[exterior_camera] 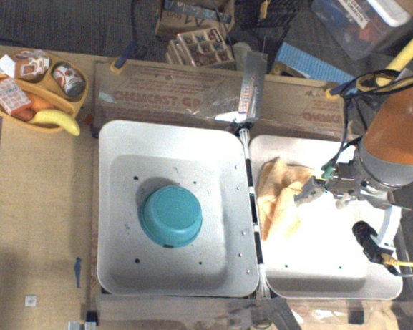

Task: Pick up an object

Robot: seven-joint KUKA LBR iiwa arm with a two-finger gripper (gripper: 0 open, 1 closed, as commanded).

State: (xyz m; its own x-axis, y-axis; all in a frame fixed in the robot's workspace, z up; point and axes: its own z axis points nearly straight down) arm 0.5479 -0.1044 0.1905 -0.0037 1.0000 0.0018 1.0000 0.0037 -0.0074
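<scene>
Bench: wood top, cardboard strip behind two white bins side by side; clutter of crates and cables at back, tray of toy food (33,92) at far left corner.
Left bin (122,146): teal bowl (172,216) upside down, near centre, well apart from arm.
Right bin (327,268): tan cloth (281,197) crumpled against left wall, next to divider.
Arm: enters from right, orange band above wrist, wrist over right bin's upper half.
Gripper (312,194): low, at cloth's right edge; looks touching or just beside it. Fingers: can't tell, too small and dark to read whether spread or closed, and no fabric seen between them.
Target (judged): cloth, nearest obj.
Risk 1: contact at edge only, so a thin fold may slip out on lift.
Risk 2: cloth hugs wall; a push could bunch it against divider rather than catch it.
Risk 3: limp fabric may drape and snag bin rim if raised.
Risk 4: bowl has smooth dome, poor fallback for two fingers.
</scene>
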